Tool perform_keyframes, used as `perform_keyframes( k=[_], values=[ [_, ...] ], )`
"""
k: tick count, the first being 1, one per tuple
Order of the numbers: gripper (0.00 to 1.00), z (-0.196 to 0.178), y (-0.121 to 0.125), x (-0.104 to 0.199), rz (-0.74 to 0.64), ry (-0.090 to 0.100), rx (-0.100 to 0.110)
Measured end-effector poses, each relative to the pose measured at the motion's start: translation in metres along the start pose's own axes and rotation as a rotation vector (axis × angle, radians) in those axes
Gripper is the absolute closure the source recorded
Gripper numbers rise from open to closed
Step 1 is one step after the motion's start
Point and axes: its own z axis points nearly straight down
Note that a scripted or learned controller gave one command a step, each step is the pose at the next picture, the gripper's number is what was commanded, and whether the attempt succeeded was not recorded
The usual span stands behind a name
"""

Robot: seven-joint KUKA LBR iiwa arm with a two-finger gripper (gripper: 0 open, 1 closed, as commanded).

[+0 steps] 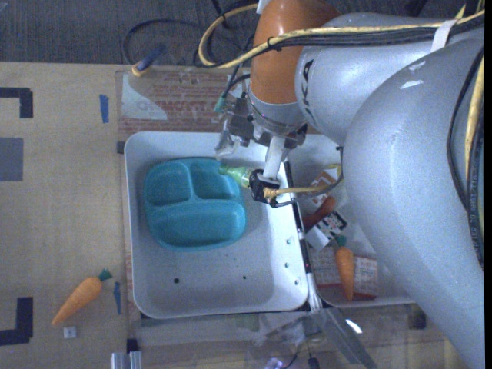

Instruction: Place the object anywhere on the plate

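In the camera view, your gripper [233, 155] is hovering at the right rim of the teal three-compartment plastic plate [192, 206]. The small yellow-green object [237, 176] is lying just beneath it, and you cannot tell whether it is gripped. You are likely placing: next, carry it further over the plate and release. You are counting one plate, one object and two white bins [146, 283].

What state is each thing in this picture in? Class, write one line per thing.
plate: flat, right way up, in the left bin
green object: at the plate's right rim, just below the gripper; held or not, cannot tell
gripper: low over the plate's corner
bench carrot: lying on its side, outside the bins
bin carrot: lying in the right bin
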Motion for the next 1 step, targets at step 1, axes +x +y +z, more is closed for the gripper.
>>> perform_keyframes(
  k=[1],
  values=[
    [1.00,-0.0104,0.0002,0.0011,-0.002,0.000,-0.002]
  ],
)
